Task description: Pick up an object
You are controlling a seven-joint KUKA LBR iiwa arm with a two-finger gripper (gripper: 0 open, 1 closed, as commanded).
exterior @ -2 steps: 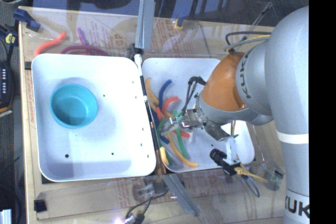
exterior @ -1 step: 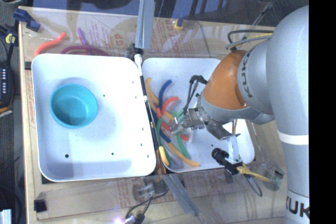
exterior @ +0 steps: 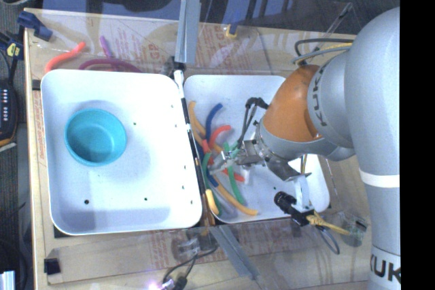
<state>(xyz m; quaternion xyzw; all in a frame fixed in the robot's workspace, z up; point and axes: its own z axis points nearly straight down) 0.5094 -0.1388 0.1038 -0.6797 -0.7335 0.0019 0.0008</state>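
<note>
Gripper point(exterior: 228, 158) at the end of the grey and orange arm point(exterior: 306, 115) is lowered into the right bin point(exterior: 272, 86), right over a tangle of colored strips point(exterior: 217, 153) in yellow, blue, red and green. Its tip is small, dark and mixed in with the strips, so whether it is open, closed or holding anything cannot be made out. On the same surface, the left bin point(exterior: 156, 207) holds a blue bowl point(exterior: 96, 136).

arm point(exterior: 380, 146) | white letters "KU" — cut off at the frame's edge (bottom right) | nothing else legible
</note>
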